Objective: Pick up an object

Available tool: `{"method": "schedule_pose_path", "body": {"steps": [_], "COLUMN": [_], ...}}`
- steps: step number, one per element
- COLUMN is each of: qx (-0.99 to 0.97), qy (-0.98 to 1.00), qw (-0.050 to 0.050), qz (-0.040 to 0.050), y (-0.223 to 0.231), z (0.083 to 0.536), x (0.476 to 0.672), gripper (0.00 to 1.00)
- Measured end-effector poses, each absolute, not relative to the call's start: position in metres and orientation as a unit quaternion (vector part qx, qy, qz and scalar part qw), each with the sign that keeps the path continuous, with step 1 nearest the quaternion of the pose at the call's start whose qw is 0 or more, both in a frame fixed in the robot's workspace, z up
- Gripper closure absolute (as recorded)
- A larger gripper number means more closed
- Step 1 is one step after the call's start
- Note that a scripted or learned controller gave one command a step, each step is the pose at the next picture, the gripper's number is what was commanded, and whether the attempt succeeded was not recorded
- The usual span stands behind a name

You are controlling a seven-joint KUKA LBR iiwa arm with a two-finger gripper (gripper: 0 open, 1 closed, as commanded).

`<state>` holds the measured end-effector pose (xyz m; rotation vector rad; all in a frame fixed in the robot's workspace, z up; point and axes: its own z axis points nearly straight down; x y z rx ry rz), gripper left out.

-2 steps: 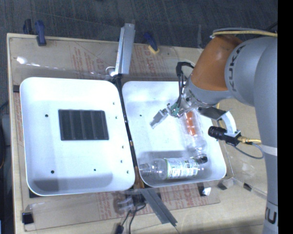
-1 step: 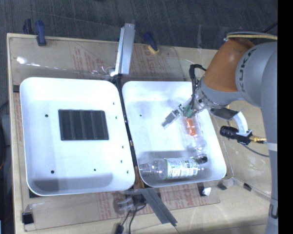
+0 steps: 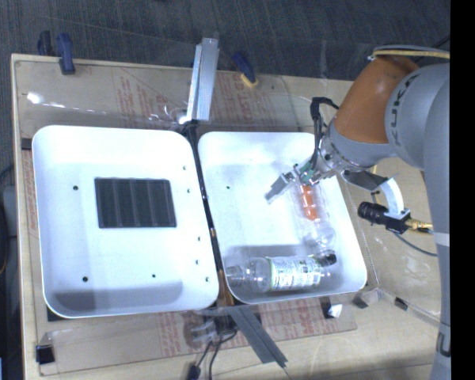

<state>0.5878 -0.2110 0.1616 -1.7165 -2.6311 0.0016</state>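
I am holding my tool open over the orange bottle in the right bin, gripping nothing. It is round, so it could roll away.

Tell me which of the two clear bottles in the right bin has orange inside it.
The upper bottle, lying right under the pincer, shows orange inside. The other bottle, along the bin's near wall, has a pale label and no orange.
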Motion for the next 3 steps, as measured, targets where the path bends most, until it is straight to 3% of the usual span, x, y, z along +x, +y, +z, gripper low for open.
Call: {"method": "schedule_pose_path", "body": {"steps": [1,2,3], "qx": [-0.55,-0.582,-0.567], "qy": [-0.835,-0.813,-0.824], "qw": [0.002,-0.001,0.001], "qz": [0.0008,0.0001,0.0005], "y": [-0.208,-0.208,-0.209], "z": [0.091,0.207,0.175], "x": [0.569,0.554,0.575], "gripper": [0.0,0.0,0.0]}}
